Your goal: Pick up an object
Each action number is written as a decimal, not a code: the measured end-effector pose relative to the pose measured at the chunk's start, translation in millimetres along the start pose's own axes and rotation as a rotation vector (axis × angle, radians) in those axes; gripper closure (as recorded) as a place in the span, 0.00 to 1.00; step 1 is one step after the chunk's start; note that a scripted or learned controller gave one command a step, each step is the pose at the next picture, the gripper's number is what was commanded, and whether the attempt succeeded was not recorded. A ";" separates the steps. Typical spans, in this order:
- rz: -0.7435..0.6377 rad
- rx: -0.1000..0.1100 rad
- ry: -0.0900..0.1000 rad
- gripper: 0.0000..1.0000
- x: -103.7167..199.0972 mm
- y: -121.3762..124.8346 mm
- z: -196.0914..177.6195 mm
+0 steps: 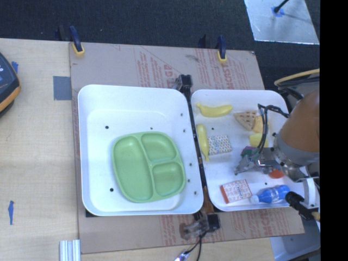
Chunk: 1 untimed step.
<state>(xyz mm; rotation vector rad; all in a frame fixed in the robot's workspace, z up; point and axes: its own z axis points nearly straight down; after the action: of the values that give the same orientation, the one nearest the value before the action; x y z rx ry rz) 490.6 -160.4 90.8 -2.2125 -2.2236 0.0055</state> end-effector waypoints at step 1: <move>0.001 -0.008 -0.003 0.00 -17.1 77.7 -122.2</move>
<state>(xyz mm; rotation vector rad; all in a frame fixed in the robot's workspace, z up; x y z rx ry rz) 569.1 -177.2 212.5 -2.2188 -2.2285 -0.0001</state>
